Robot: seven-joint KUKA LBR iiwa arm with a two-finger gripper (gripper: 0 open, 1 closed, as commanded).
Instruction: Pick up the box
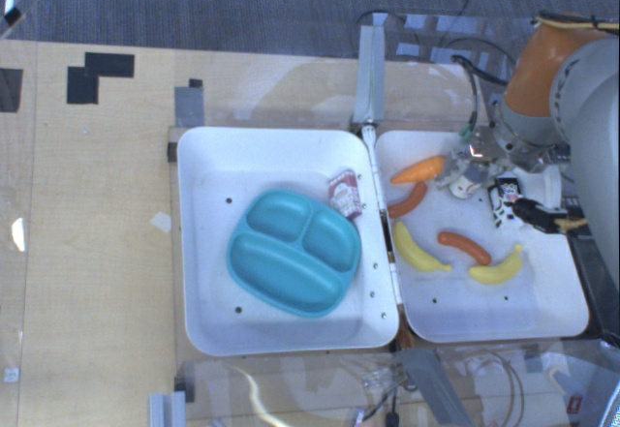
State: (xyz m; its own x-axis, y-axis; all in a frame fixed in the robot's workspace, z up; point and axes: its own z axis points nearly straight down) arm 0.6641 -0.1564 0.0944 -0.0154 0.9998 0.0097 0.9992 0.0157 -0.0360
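**Box at the left bin's right wall, arm over the right bin**

The left bin (194,222) carries a teal divided plate (294,252) mid-floor; the small red box (345,194) leans against its right wall; the right bin (572,314) holds a carrot (418,169), two sausages, two bananas; the gripper (472,156) hovers near its top edge, its opening impossible to tell.

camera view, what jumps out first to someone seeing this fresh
A big turquoise divided tray fills the middle of the left bin, with a small red box against its upper right edge. The right bin holds two bananas, two sausages and a carrot, under the orange-banded arm.
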